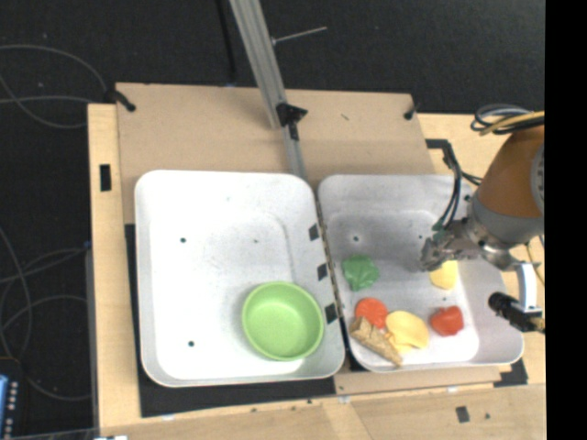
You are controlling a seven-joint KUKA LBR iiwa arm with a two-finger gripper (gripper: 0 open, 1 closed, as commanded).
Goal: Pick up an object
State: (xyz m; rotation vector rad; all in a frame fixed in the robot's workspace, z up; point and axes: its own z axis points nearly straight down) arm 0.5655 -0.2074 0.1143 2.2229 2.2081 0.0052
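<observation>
Gripper (435,253) low in the right bin (385,200), its tip touching or just over a pale yellow piece (444,276).

Taking the right bin as landmark: the bench (211,136) lies under it, the left bin (211,218) sits beside it with a green bowl (282,320) at its near end, and the arm (509,191) reaches in over its right wall. The pale yellow piece lies just below-right of the gripper, too small to read a long axis. How the gripper is set I cannot tell. Toward the near wall lie a green lump (359,271), yellow piece (408,328), red piece (448,320), orange piece (371,309) and tan scrap (376,342). The bin's far half looks bare, so there seems room to lift.
</observation>
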